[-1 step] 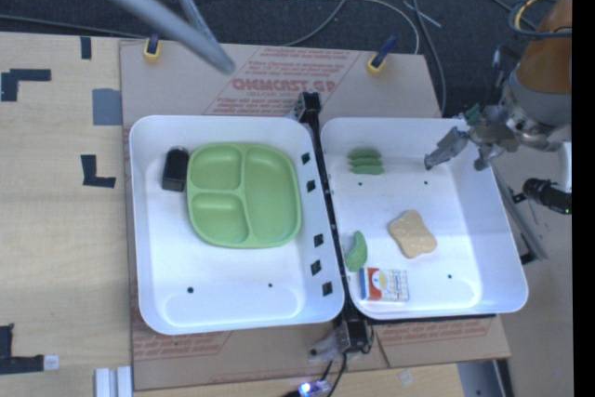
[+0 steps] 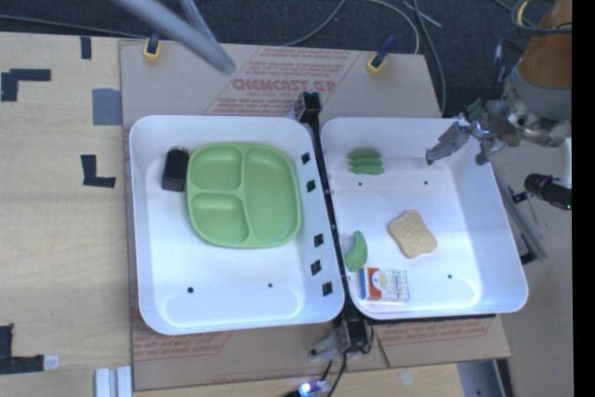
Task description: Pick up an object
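Nearest us, in the right bin (image 2: 483,293), lie a small printed carton (image 2: 384,284) and a green curved piece (image 2: 355,249) against the divider; just beyond sits a tan biscuit-shaped object (image 2: 412,233), and further back a ridged green object (image 2: 365,162); any of these could serve as the thing to pick. In the left bin (image 2: 153,293) we see a green divided plate (image 2: 244,195) with a small black block (image 2: 175,169) touching its left edge. Farther off, the gripper (image 2: 456,140) hovers over the right bin's far right rim, its fingers spread apart and grasping nothing; so we judge the pick not yet begun, with descent, closing and lifting all left. The arm's upper part is cut off at the right; the carton's print is too small to read.
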You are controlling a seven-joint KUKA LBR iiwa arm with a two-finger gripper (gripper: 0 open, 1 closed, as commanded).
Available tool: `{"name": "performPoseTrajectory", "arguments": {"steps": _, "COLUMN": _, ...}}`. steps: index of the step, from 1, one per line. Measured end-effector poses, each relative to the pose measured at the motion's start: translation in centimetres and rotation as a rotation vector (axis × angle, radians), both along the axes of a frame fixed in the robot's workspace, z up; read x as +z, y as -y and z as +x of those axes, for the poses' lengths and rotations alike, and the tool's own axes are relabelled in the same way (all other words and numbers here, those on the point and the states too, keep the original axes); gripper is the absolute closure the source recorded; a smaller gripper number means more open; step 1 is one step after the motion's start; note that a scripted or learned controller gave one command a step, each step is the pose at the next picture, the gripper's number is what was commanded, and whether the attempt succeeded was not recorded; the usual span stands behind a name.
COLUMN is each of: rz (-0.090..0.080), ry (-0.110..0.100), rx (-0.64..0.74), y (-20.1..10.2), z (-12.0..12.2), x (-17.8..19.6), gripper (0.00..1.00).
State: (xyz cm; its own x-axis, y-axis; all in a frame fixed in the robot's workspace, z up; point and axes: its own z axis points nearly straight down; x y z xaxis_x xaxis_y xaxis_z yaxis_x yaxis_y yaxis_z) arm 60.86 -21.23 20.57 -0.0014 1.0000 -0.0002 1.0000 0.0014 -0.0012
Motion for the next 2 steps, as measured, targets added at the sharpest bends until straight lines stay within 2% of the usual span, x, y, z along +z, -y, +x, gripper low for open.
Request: {"name": "performPoseTrajectory", "arguments": {"steps": 2, "rz": 0.0, "ry": -0.005, "rx": 0.001, "y": -0.2, "z": 0.5, "x": -8.9, "gripper": 0.0}}
